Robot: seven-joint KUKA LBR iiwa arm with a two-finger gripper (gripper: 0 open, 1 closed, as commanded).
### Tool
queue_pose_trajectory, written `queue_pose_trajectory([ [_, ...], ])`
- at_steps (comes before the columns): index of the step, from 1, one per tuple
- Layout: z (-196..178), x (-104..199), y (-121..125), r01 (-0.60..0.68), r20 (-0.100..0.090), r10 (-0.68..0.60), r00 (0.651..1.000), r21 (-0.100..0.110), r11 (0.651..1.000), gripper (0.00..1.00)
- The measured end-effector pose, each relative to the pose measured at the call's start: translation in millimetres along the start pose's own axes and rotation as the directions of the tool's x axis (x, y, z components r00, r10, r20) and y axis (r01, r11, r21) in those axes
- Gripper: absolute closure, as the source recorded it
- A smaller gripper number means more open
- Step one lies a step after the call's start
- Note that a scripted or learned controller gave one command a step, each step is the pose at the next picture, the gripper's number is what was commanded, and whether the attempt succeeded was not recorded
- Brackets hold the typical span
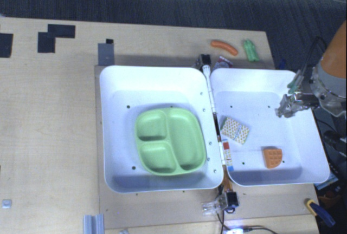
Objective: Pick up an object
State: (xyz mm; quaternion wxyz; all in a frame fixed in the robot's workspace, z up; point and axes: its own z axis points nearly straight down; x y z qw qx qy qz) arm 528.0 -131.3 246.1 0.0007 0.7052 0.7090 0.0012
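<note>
In the right bin (255,84) lie two objects: a small patterned white square packet (235,130) near the bin's left side, and an orange waffle-like piece (272,157) near its front. My gripper (286,107) hangs over the right part of that bin, up and to the right of both objects. Nothing shows between its fingers.
The left bin (116,92) holds a green divided plate (169,140). Behind the bins on the bench lie an orange sausage-shaped toy (224,47) and a green item (250,50). Cables and a clamp sit at the front edge between the bins.
</note>
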Motion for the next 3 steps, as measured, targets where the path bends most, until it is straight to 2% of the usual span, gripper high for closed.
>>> queue_pose_trajectory([
  [1, 22.6, -75.7, 96.0, -0.002, 0.002, 0.002, 1.000, -0.001, 1.000, 1.00],
  [2, 22.0, -75.0, 96.4, -0.001, 0.002, 0.001, 1.000, -0.001, 1.000, 0.00],
  [3, 158.7, 5.4, 103.7, 0.001, 0.000, -0.001, 1.000, -0.003, 1.000, 0.00],
])
